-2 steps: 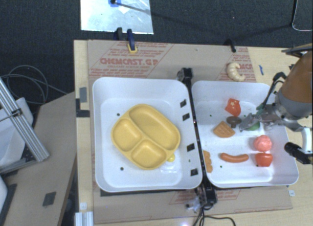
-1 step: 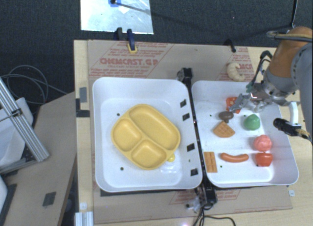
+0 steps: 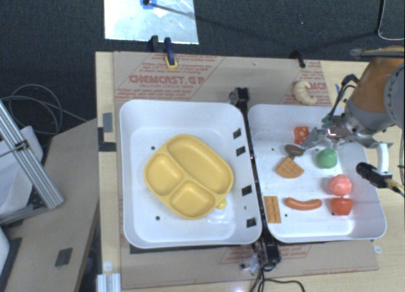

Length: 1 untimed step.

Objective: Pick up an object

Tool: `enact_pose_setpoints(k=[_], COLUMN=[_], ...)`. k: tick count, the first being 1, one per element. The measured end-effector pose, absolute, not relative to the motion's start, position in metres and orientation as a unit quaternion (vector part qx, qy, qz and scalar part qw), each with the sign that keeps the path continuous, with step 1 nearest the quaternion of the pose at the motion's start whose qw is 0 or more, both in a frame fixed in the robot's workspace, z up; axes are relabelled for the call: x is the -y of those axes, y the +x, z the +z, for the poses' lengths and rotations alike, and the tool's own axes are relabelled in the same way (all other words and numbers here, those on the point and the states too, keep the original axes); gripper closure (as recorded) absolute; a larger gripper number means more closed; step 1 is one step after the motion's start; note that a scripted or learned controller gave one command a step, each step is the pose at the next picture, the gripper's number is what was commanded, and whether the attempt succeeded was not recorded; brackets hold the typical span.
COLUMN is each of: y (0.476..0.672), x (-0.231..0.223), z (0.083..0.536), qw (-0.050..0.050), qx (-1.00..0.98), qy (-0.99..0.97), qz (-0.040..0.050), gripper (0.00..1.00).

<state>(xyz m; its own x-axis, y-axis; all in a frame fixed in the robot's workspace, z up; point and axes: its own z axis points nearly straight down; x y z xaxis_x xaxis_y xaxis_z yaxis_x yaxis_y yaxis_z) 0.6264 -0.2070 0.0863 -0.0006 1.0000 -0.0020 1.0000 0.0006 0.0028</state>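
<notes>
The jaws point(image 3: 319, 139) hung low over the right bin point(image 3: 373, 224), at its upper middle, the arm point(image 3: 373, 104) reaching in from the right. Whether they were spread or clenched could not be told — nothing showed plainly between them. The nearest pieces crowded close: a small red piece point(image 3: 301, 134) just to their left, a brown spoon-like thing point(image 3: 293, 150) below-left, and a green ball point(image 3: 326, 158) directly beneath and slightly right. The ball seemed the likeliest target — round, so no long axis to line up with, needing only a short drop. A waffle wedge point(image 3: 289, 169), sausage point(image 3: 303, 204) and two red fruits point(image 3: 340, 185) lay further toward the near edge.
</notes>
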Motion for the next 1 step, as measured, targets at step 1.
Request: enact_pose_setpoints(k=[1], y=[0.6281], x=[0.2067], z=[0.0967], qw=[0.003], qx=[-0.708], qy=[0.706], qz=[0.0011], gripper=[1.0])
